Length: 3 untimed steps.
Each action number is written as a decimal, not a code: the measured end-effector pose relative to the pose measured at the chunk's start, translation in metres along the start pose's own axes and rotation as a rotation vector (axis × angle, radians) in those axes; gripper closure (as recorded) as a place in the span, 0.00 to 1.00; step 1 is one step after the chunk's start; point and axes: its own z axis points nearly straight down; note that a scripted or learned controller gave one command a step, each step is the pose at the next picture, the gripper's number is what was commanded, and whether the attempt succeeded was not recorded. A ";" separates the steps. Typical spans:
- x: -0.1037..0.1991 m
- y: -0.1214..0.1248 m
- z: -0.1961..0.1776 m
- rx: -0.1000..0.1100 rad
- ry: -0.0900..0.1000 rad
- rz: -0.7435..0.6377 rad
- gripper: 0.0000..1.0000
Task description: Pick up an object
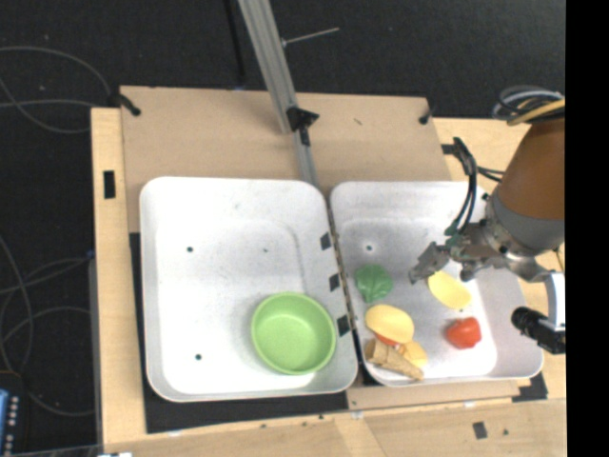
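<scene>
The counter [400, 427] is pale wood, with a brown board [219, 136] laid over its far part, and it stands on a dark floor [57, 46] where thin cables [38, 93] loop about. A slanted metal rail [271, 55] runs down over the board and ends at the seam between the two bins.

Taking the right bin [381, 208] as the landmark: the left bin [209, 227] lies just beside it on its left, their rims touching along the seam, and a green bowl [293, 332] sits upright in that left bin's near corner, close to the seam. Both bins are white and lightly speckled with dark specks.

Inside the right bin, a small green lump [374, 280] lies near the left wall about halfway down. Nearer the front wall, a yellow rounded toy [390, 323] rests against a tan wedge-shaped piece [394, 358] at the front left corner. A red tomato-like object [463, 332] sits toward the front right. A yellow lemon-like object [450, 289] lies just behind the red one, toward the right wall.

The arm [533, 184] reaches in over the right bin's right wall, orange band above grey wrist. The gripper [445, 261] hovers just above and beside the lemon-like object; its jaws look spread, with nothing seen pinched between them.
</scene>
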 end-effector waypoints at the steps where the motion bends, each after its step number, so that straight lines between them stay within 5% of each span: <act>1: 0.000 0.000 0.000 0.000 0.000 0.002 0.00; 3: 0.000 -0.007 0.101 0.007 -0.003 0.006 0.00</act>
